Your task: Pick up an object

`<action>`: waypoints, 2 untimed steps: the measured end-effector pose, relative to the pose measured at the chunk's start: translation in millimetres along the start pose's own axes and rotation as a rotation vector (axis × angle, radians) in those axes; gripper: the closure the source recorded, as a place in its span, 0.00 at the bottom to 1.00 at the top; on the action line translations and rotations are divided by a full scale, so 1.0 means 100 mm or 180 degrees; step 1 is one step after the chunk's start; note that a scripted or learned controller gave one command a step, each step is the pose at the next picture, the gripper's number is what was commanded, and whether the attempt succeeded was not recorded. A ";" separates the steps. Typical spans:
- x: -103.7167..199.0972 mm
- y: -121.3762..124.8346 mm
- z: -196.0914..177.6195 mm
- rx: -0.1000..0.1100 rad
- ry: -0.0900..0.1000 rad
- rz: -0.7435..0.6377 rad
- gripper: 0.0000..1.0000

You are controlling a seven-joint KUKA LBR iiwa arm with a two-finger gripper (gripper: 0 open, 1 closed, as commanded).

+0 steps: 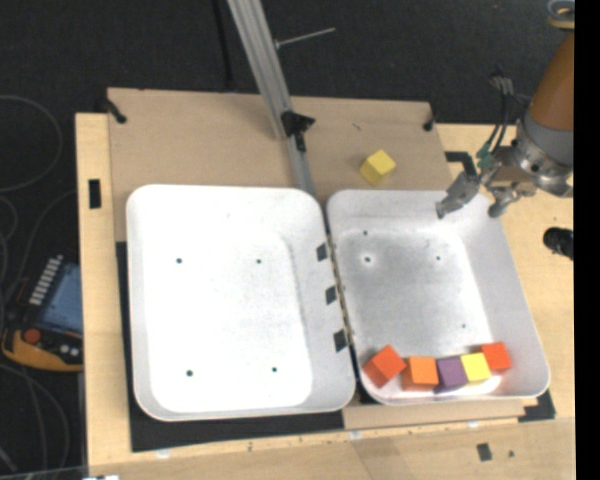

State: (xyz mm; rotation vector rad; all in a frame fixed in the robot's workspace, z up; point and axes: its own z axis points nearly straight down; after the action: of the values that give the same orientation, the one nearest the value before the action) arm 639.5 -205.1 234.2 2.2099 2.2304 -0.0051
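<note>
We see the gripper [477, 201] over the far right corner of the right bin [420, 278], its fingers spread apart with nothing between them. Five blocks line the bin's near wall: a red-orange block [384, 364], an orange block [420, 371], a purple block [450, 372], a yellow block [476, 368] and a red block [496, 357]. A yellow cube [377, 166] lies on the bench [200, 138] beyond the bins.

I count two white bins on the desk [400, 138]: the left bin [145, 298] and the right bin [510, 298]. I count six small blocks in all. Five sit in a row along the right bin's near wall: a red-orange block [384, 364], an orange block [421, 371], a purple block [450, 372], a yellow block [476, 368] and another red-orange block [496, 356]. One more yellow block [377, 166] lies on the desk beyond the bins.
</note>
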 end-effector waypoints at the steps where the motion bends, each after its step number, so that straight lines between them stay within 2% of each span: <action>1: 0.32 0.09 -0.14 -0.0014 0.0006 0.0014 0.00; 2: 0.43 0.37 1.16 0.0012 0.0007 0.0015 0.00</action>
State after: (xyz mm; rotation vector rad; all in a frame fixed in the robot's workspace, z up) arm 675.6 -161.9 118.3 2.2182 2.2282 -0.0070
